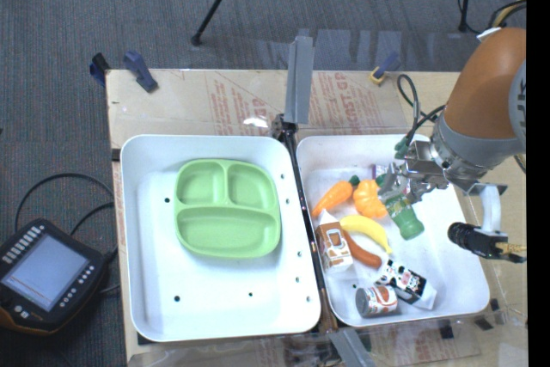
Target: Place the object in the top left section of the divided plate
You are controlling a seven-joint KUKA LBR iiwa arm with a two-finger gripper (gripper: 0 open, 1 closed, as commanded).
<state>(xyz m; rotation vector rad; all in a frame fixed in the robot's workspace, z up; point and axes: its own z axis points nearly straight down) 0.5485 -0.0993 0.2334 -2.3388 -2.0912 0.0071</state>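
Robot hand (pixel 398 187) reaches into the crowded right bin (pixel 474 271).
The hand sits low among toy foods, touching a green bottle (pixel 407 219) beside an orange pepper (pixel 369 198); how far it is spread cannot be told. A carrot (pixel 333 195), banana (pixel 366 230), sausage (pixel 362 253), carton (pixel 332 246) and can (pixel 376 300) lie near. The green divided plate (pixel 228 209) rests in the left bin (pixel 146 288).

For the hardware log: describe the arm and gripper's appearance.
The arm shows a broad orange band above a grey wrist section. A black cable loops along its left side. The gripper is bare grey metal, compact and angular, with small green accents near its mount.
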